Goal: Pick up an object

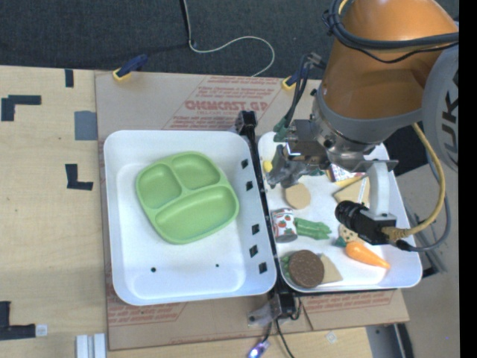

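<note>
Pick not done yet, as far as I can judge: nothing visibly between the fingers, all items lying on the right bin [406,278] floor.

Near to far, relative to the gripper [282,171]:
- chocolate cookie [305,268] on a tan slice at the near edge, well below the gripper
- orange carrot [367,253] nearer the camera and off toward the arm's side
- small printed can [284,224] and green pepper-like piece [313,229], below the gripper, side by side
- round tan cracker [297,195] just beside the gripper, slightly nearer the camera; closest candidate
- gripper itself low over the far left part of the bin, next to the divider

Finger spread: cannot tell, too dark and cluttered.

Left bin [119,200] has the green divided plate [188,196], well away across the divider.

Remaining: close on something, lift clear.
</note>
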`<state>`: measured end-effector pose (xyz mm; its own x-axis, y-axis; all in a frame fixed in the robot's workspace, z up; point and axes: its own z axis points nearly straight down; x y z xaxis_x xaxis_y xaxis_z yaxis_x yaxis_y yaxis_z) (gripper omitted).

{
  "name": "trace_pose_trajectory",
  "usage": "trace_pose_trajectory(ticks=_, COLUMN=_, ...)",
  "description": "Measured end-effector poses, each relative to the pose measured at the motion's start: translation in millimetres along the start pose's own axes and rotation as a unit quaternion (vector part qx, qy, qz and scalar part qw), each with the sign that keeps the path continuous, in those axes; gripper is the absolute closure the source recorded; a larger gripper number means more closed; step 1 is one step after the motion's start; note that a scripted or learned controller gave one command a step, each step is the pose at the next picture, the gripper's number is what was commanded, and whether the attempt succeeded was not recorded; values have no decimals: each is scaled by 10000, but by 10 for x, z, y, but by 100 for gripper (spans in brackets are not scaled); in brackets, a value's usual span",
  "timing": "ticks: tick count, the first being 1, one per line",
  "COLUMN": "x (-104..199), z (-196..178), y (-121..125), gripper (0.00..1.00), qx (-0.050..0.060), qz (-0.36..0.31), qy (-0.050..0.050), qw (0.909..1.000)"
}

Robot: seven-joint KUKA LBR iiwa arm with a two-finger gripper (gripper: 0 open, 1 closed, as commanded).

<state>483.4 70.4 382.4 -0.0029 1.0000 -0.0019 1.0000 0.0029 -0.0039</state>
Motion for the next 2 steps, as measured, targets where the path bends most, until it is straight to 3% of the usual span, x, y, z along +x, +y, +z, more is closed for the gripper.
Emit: trace_pose_trajectory(ticks=2, x=173, z=-191, y=0, gripper=100, qx=-11, qz=7, qy=6, qw=10000)
